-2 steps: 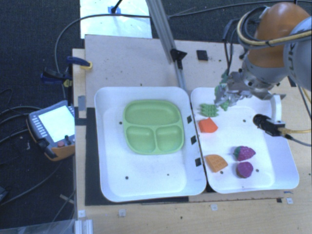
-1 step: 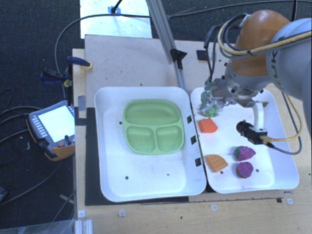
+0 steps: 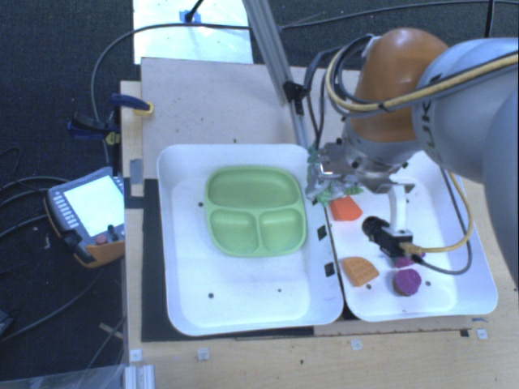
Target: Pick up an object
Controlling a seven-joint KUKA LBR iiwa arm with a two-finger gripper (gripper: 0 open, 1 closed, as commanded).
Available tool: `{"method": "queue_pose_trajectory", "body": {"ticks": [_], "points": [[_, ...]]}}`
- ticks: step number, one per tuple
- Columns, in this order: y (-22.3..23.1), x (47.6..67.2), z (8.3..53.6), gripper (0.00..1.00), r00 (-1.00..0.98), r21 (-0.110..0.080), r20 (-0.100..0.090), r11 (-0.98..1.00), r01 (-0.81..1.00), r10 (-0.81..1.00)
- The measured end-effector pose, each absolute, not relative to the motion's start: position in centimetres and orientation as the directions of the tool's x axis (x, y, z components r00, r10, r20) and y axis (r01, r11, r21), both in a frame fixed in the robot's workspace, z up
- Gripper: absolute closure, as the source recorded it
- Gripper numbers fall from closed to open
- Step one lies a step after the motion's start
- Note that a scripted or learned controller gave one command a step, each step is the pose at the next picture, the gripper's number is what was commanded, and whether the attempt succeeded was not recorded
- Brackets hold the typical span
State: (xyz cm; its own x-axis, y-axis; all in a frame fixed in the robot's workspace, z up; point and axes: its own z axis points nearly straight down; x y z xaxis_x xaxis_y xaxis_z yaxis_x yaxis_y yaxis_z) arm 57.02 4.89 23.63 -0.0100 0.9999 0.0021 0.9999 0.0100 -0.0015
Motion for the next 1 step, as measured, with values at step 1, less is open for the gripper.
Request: {"method": "queue_pose_trajectory", "body": {"ticks": [1], "points": [[9.53, 55.97, 22.49, 1.00, -0.010, -0.001, 0.002, 0.010, 1.000, 1.000]]}}
